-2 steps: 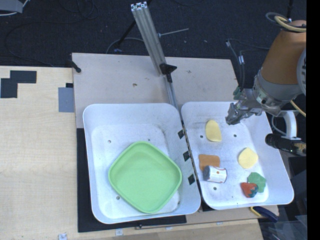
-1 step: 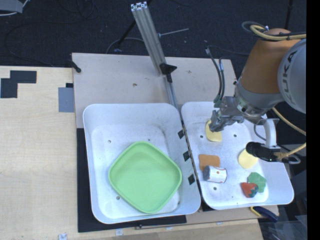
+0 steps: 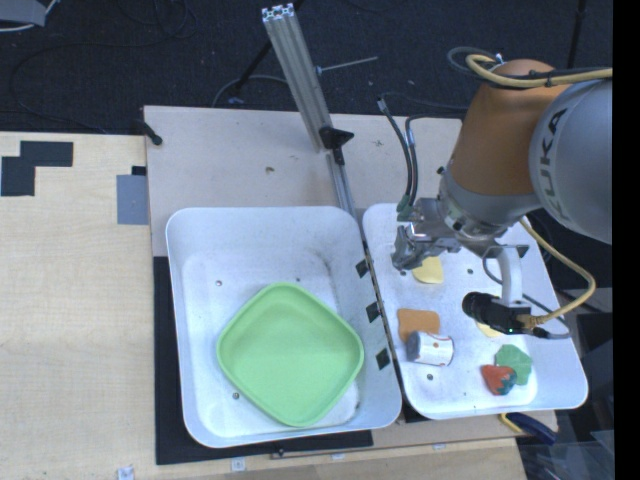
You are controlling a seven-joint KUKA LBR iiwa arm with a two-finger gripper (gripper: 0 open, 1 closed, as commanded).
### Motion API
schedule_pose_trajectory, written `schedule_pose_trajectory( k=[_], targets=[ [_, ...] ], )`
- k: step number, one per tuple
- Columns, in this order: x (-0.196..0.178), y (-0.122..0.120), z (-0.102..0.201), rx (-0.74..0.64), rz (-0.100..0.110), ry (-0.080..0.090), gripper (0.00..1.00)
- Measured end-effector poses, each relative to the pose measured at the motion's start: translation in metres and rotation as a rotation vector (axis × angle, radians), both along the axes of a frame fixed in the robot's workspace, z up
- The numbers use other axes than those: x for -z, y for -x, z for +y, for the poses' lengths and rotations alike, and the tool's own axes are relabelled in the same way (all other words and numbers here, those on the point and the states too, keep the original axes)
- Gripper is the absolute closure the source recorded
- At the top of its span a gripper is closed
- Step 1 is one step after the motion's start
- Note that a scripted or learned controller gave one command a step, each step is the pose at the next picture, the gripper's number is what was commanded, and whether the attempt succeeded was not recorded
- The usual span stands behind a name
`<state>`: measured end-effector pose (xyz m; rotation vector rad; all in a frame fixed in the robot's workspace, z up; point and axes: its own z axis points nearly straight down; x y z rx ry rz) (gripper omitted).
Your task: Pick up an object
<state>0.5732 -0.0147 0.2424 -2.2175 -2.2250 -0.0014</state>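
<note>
Two bins are sitting side by side. A plate (image 3: 291,353) is lying in the left bin (image 3: 190,268). In the right bin (image 3: 560,388), a block (image 3: 418,322) is lying just behind a cup (image 3: 430,348); a toy (image 3: 506,368) is resting nearer the front right corner.

Robotics lab: KUKA arm (image 3: 530,158) over white bins (image 3: 190,258), loose cables.
</note>
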Motion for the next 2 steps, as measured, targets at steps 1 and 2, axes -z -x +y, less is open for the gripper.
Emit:
schedule_pose_trajectory(
  k=[1,2],
  targets=[
    [0.003,0.026,0.049,0.0,0.002,0.0,1.0],
    [0.02,0.034,0.098,0.0,0.003,0.0,1.0]
  ],
)
